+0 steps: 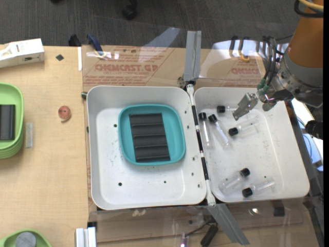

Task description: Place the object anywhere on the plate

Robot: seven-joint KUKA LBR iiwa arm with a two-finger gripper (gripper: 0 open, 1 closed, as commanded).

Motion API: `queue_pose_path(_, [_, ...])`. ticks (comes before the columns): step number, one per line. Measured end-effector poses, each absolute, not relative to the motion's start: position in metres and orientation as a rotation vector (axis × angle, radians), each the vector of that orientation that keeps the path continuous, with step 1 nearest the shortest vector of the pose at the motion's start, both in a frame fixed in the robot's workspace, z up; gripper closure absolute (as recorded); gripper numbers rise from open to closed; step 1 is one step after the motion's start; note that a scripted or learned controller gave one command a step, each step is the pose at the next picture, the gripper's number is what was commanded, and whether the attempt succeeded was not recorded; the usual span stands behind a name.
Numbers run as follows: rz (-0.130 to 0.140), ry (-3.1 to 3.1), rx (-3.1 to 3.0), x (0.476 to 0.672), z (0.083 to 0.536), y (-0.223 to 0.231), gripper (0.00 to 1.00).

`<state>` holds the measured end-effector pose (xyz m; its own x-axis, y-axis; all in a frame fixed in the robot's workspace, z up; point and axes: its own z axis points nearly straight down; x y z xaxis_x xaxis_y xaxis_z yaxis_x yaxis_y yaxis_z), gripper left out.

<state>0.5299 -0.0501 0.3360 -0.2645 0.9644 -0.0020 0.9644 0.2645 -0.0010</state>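
Observation:
A teal plate [151, 136] with a black ridged insert lies in the left white bin [103, 174]. Several clear vials with black caps are scattered in the right white bin [288, 158]: one [218, 129] near the bin's left side, one [235, 178] and another [255, 190] toward the front. My gripper [255, 106] hangs over the back of the right bin, well right of the plate. Its two fingers [242, 107] stand apart, open, with nothing between them. A small capped vial [233, 131] lies just in front of the left finger.
A green tray [10, 120] sits at the bench's left edge, with a small red disc [64, 112] beside it. A white box [20, 52] lies at the back left. Printed cardboard [133, 60] lines the bench behind both bins.

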Motion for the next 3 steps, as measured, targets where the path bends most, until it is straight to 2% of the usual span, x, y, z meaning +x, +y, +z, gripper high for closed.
queue_pose_path(1, [-0.004, 2.477, 1.932, 0.555, 0.366, -0.109, 0.0])
queue_pose_path(2, [-0.004, 2.454, 1.96, 0.609, 0.337, -0.173, 0.0])
queue_pose_path(3, [-0.003, 2.391, 2.036, 0.631, 0.402, -0.222, 0.0])
